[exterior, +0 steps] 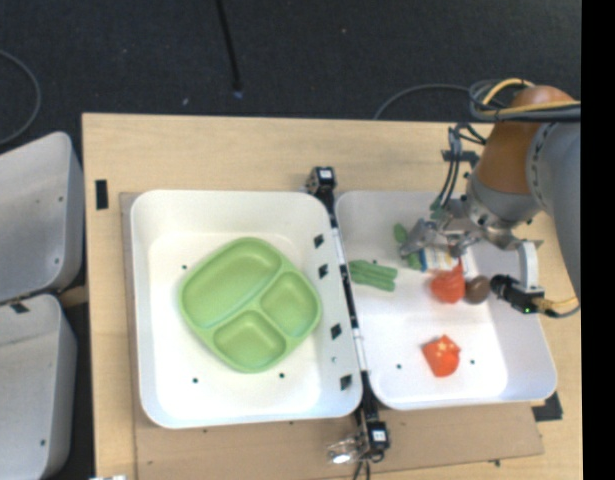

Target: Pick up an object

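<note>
Gripper (pixel 449 248) down low in the right bin (pixel 517 368), hanging over the cluster at about one o'clock from that bin's middle. Metal linkage and cables crowd the wrist, and from this slanted look I cannot tell how the tool is set, nor whether anything sits inside it. So no pick can be claimed: by my reading the task is at the reach-and-close stage, with the lift entirely left to do.

Right under the tool sits a red-orange rounded object (pixel 448 286), glossy, plastic-looking, probably toy food, and it looks the likeliest target. Touching it at three o'clock is a small brown ball-like piece (pixel 476 289), duller in finish. At nine o'clock from the tool lies a green elongated piece (pixel 372 274), flat and slightly ribbed, like a toy bean pod, close to the divider. A smaller green bit (pixel 401 234) pokes up at ten o'clock from the gripper. Down at six o'clock, well apart from the cluster, a second red-orange lump (pixel 441 356) rests alone, irregular and shiny.

Over in the left bin (pixel 157 388), a lime-green divided plate (pixel 249 304) lies flat, smooth moulded plastic with three rounded compartments. Both bins are shallow, matte white, with rounded corners, resting on a pale wooden bench (pixel 237 153).
</note>
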